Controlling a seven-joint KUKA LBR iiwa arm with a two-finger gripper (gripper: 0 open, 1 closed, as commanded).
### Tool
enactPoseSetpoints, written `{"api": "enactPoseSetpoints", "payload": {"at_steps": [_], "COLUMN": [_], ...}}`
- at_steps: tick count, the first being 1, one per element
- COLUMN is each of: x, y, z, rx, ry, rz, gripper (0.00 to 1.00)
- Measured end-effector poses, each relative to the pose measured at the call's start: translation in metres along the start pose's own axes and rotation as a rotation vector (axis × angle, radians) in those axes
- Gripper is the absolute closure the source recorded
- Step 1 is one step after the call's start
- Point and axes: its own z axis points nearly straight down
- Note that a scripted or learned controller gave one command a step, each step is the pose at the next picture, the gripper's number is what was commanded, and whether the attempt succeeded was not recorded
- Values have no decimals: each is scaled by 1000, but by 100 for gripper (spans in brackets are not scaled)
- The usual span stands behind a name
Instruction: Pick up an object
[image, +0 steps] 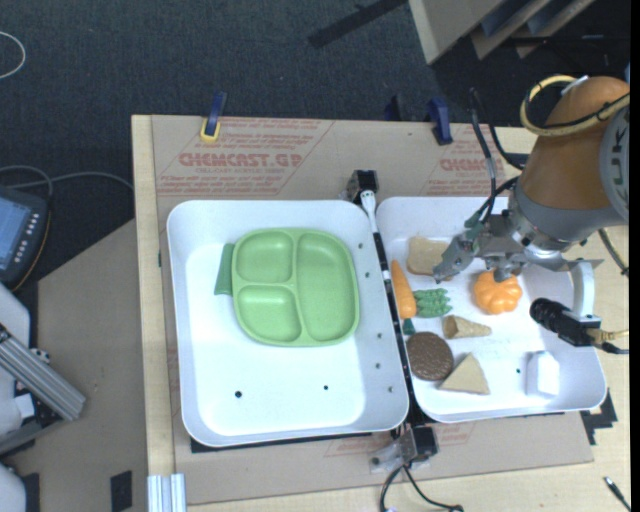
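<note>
The right bin (590, 385) holds several toy foods. An orange round fruit (497, 291) lies near its middle, with a tan bread slice (427, 255) to its left. My gripper (478, 264) hangs over the bin between these two, just above and left of the fruit. It is open, with one grey finger (452, 261) reaching toward the bread slice, and nothing sits between the fingers. An orange carrot (401, 288) lies along the bin's left wall beside a green leafy piece (433, 301).
Nearer the front lie a small tan wedge (466, 326), a brown round cookie (429, 355), a larger tan wedge (466, 376) and a white block (543, 373). The left bin (200, 380) holds a green divided plate (296, 285). A black part of the arm (560, 320) juts over the right bin.
</note>
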Motion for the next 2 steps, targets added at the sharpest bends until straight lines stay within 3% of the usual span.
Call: {"api": "enactPoseSetpoints", "payload": {"at_steps": [1,2], "x": [0,-3], "y": [3,-5], "z": [-7,53], "rx": [-13,-5], "ry": [-2,0], "rz": [-3,-1], "gripper": [0,0]}}
